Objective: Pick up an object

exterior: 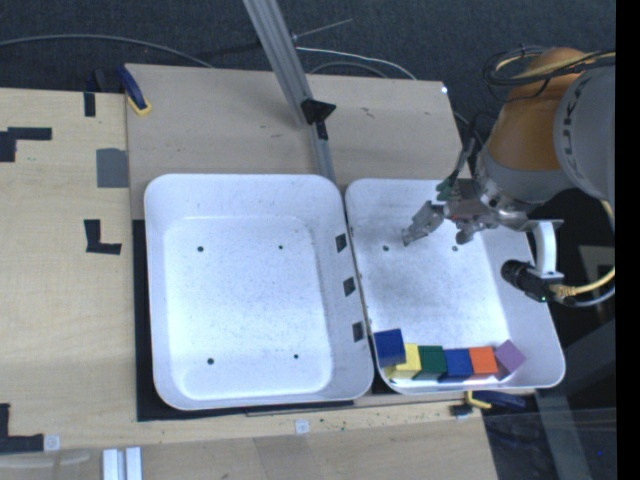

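Reaching in from three o'clock, the grey arm (560, 128) with its orange band is seen above the right bin (400, 268). The gripper (440, 226) is held over the upper part of that bin, toward twelve o'clock of its floor, with its fingers spread apart and nothing between them. A row of small blocks is lined up along the bin's six o'clock wall, well apart from the gripper: a blue block (388, 345) at the nine o'clock end, sitting on a yellow block (405, 364), then a green block (431, 359), another blue block (458, 363), an orange block (483, 360) and a purple block (509, 355) at the three o'clock end. The blocks are seen touching one another. The left bin (240, 288) lies just beside the right one, at its nine o'clock.
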